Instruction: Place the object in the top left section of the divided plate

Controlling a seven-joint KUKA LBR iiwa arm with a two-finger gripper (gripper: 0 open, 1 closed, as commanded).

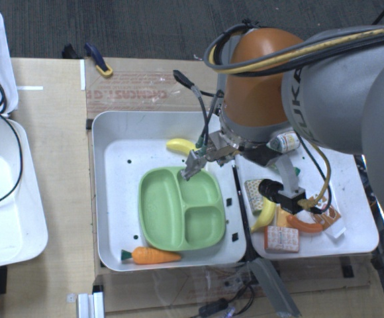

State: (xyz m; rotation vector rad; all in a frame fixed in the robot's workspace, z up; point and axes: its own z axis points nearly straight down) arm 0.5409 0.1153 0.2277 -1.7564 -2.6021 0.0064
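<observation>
— Where's the pincer?
— Over the green divided plate, at its top edge; whether it grips anything, I cannot tell.
— And the yellow object?
— Just up-left of the pincer, in the bin.

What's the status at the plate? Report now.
Tool low over green divided plate, top edge. Grip state unreadable. Yellow piece lies behind plate on bin floor. Carrot at plate's near edge.

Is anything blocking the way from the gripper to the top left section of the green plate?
Nothing visible does. The gripper hangs at the upper rim of the green divided plate. The yellow piece lies just beyond the rim, outside the plate, and the carrot lies below it.
</observation>
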